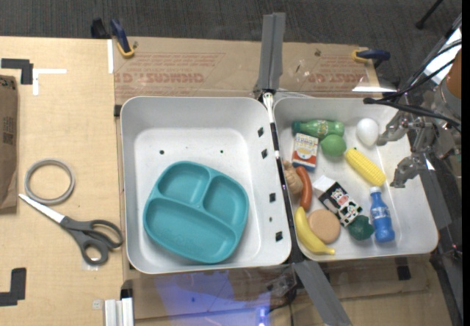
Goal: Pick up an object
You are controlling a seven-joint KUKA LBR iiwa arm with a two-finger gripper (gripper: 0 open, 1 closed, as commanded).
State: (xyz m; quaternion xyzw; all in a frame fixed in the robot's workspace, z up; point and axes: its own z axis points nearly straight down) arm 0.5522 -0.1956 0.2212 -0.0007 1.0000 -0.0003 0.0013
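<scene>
Here the claw [406, 150] hangs spread wide above the right bin's [429, 238] edge.

Plate [195, 212] in left bin [132, 170]; food pile in right bin [418, 207]; scissors [77, 227] left.

There are two white bins [192, 108]. One holds one teal plate [195, 211]. The other holds one banana [310, 235], one corn cob [364, 166], one white egg [366, 131], one blue bottle [380, 216], one green bottle [317, 127] and one small carton [305, 151]. On the tabletop [59, 133] are one pair of scissors [73, 227] and one tape roll [50, 180].
</scene>
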